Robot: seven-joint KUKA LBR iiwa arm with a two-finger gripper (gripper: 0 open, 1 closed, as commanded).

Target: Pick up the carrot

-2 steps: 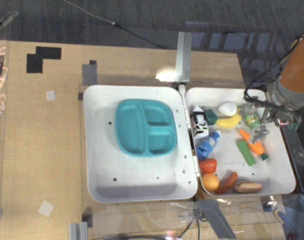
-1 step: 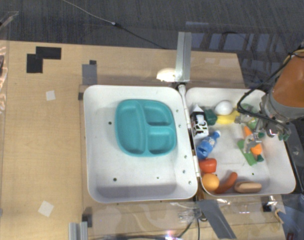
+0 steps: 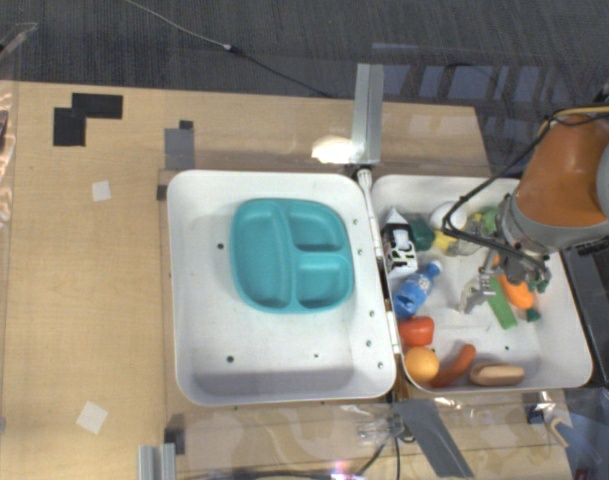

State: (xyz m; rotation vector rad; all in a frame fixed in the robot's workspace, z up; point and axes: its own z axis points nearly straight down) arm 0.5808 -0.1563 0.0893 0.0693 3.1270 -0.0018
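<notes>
Gripper [image 3: 496,286] low in right bin [image 3: 574,363], at the carrot [image 3: 518,294]. Grip state: cannot tell. Teal tray [image 3: 289,255] in left bin [image 3: 199,268].

We see our arm [image 3: 584,183] as a bulky rounded body, its broad orange band sitting above a grey wrist collar. Black cables loop off its left side, and the metal gripper [image 3: 492,286] below looks grey and angular.
</notes>
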